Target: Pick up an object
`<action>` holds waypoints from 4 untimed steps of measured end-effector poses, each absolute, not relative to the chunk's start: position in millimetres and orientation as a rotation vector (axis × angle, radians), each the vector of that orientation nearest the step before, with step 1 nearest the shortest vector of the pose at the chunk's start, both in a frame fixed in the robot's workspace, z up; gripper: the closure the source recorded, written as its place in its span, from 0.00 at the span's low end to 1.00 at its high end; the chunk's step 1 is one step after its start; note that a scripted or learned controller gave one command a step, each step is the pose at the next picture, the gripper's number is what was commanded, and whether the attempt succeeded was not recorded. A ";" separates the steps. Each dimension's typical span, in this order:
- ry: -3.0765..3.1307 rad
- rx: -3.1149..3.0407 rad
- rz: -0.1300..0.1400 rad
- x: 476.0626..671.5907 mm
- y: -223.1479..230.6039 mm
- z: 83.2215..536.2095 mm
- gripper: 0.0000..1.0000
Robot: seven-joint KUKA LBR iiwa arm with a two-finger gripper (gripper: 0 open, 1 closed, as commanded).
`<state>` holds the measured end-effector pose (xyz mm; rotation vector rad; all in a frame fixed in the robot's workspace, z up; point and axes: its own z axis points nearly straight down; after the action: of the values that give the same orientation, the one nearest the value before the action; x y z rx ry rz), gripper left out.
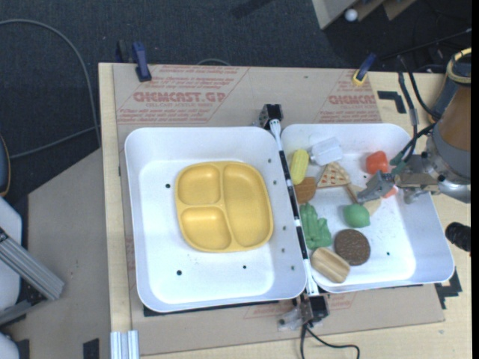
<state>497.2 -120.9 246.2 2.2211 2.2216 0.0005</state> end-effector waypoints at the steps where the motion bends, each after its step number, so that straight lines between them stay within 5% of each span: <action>1: 2.221 2.224 -0.001 537.3 -152.9 150.8 0.00; 2: 2.213 2.217 0.004 551.3 -137.0 89.1 0.00; 3: 2.222 2.224 0.000 507.6 -127.8 84.5 0.00; 4: 2.222 2.220 0.001 566.9 -116.6 84.8 0.00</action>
<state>566.9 -116.6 84.8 2.2202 2.2220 0.0009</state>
